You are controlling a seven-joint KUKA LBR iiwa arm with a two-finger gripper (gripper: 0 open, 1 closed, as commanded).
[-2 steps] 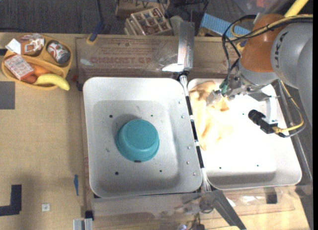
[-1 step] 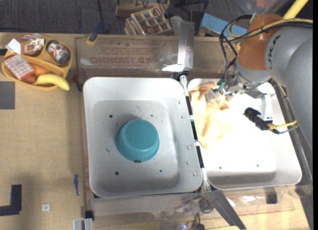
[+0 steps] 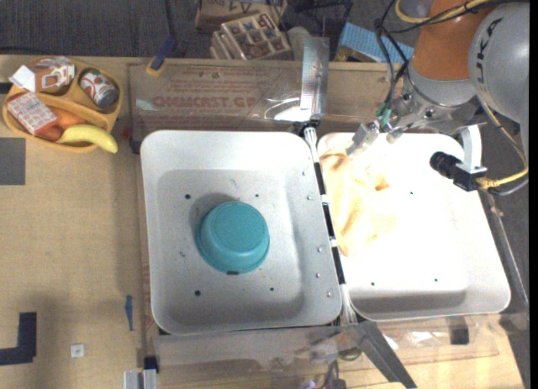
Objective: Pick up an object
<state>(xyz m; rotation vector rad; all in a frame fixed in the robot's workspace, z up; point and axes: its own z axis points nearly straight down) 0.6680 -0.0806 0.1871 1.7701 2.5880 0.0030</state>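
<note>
Hovering over right bin (image 3: 471,295) back-left corner: gripper (image 3: 367,135), finger state can't tell. Yellow cloth (image 3: 357,202) lies directly below/in front of it. Teal bowl (image 3: 234,236) well off in left bin (image 3: 168,211).

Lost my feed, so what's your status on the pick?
Gripper over right bin's far left corner. Teal bowl untouched in left bin. Nothing blocking it.

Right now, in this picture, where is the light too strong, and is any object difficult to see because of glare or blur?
In the camera view, the right white bin is overexposed, nearly washing out the pale yellow cloth-like object at its left side; the round teal bowl in the left white bin is evenly lit and sharp; the gripper looks slightly blurred.
</note>
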